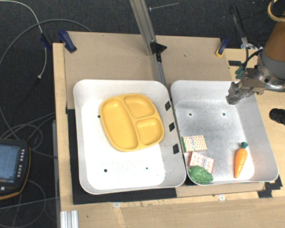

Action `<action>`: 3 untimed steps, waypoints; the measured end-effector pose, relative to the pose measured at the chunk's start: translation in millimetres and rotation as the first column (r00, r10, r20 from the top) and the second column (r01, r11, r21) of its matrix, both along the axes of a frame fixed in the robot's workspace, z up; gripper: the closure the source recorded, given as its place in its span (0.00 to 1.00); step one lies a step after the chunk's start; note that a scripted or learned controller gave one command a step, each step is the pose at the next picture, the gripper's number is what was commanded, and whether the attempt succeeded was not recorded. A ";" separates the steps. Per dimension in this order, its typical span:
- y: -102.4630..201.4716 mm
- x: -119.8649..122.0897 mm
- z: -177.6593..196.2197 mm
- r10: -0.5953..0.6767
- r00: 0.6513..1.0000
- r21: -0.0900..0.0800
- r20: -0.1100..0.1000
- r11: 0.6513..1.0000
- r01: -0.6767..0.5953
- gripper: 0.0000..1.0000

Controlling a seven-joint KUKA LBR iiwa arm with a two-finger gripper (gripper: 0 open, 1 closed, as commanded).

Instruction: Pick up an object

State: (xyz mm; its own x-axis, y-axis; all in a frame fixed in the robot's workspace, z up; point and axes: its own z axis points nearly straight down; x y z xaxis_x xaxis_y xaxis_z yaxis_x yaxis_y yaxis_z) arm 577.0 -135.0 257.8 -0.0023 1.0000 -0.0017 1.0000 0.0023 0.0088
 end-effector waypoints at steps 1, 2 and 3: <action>61.6 -12.4 -8.8 0.005 1.000 0.005 -0.012 1.000 -0.005 1.00; 115.0 -20.7 -2.3 0.005 1.000 0.006 -0.011 1.000 -0.005 1.00; 172.5 -39.3 -0.8 0.005 1.000 0.006 -0.012 1.000 -0.005 1.00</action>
State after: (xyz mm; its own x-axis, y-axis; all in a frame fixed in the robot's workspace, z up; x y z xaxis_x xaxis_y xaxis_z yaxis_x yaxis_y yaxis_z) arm 537.7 37.4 257.0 -0.0074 1.0000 0.0040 1.0000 0.0074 -0.0035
